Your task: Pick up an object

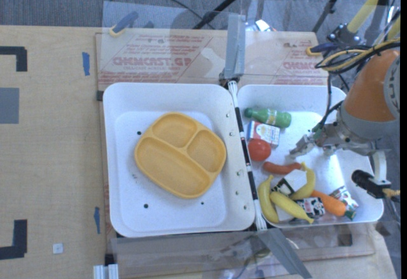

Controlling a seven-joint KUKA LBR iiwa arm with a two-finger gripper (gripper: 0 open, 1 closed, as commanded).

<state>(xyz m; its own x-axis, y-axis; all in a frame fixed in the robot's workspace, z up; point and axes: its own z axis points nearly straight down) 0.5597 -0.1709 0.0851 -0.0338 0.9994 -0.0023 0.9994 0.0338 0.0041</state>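
Note:
My gripper (301, 146) hangs over the middle of the right bin (332, 173), reaching in from the right, with its fingers slightly apart and nothing between them. Just below and left of it lies a red chili pepper (282, 168). A red tomato (258, 149) sits further left, next to a small carton (264, 133) and a green bottle (270, 117). Yellow bananas (283, 203) curve along the bin's front, beside a carrot (331, 203) and a small black-and-white item (311, 207).
The left bin (113, 144) holds a yellow divided plate (180, 154). A raised divider (240, 144) separates the two bins. Cables and the orange-banded arm (375, 90) crowd the right side. A clear plastic sheet (172, 58) lies behind the bins.

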